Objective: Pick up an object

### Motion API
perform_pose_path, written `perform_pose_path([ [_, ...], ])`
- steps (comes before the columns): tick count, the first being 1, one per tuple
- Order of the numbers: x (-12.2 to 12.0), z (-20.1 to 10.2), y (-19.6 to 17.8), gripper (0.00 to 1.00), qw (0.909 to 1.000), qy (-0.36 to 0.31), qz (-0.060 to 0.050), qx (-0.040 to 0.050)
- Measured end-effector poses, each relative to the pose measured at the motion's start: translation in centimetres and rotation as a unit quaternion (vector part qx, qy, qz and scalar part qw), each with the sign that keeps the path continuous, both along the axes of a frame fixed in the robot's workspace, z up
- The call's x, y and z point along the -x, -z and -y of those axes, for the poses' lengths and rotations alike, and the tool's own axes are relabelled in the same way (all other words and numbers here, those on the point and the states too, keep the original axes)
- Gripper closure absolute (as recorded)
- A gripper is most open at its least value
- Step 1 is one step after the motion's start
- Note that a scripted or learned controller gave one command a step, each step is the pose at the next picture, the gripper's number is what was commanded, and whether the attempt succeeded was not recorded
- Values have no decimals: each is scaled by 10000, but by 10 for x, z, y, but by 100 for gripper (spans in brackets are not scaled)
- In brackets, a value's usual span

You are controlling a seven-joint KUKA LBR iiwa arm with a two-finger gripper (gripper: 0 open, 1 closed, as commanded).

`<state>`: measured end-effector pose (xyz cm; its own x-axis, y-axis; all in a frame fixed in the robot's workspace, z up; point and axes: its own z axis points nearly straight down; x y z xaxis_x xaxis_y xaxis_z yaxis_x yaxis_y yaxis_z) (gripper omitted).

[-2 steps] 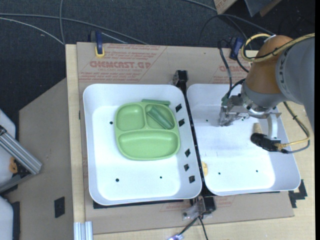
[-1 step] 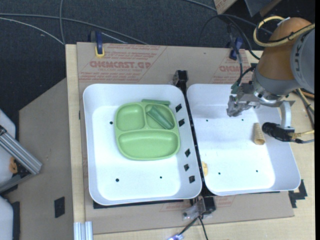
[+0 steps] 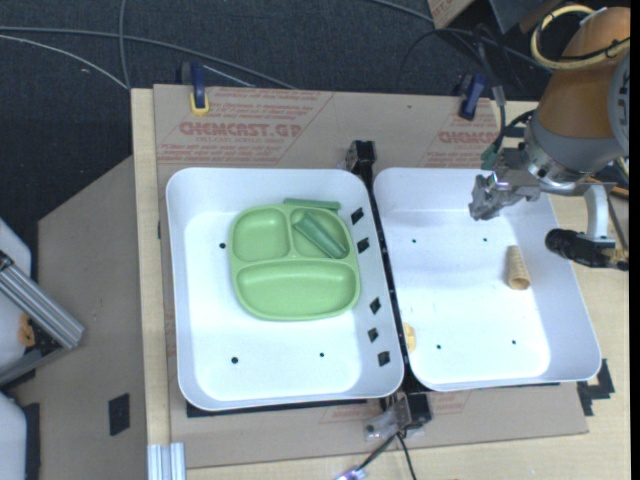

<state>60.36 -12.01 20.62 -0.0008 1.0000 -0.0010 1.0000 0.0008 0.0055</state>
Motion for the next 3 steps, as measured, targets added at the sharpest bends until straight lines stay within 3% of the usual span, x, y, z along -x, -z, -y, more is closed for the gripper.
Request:
perform_pose_path([
  [1, -2, 0, -55, 100, 10000, -2, 13, 2],
  [2, -7, -50, -39, 100, 10000, -21, -40, -18],
  [3, -16, -99, -45, 100, 10000, -25, -16, -12],
])
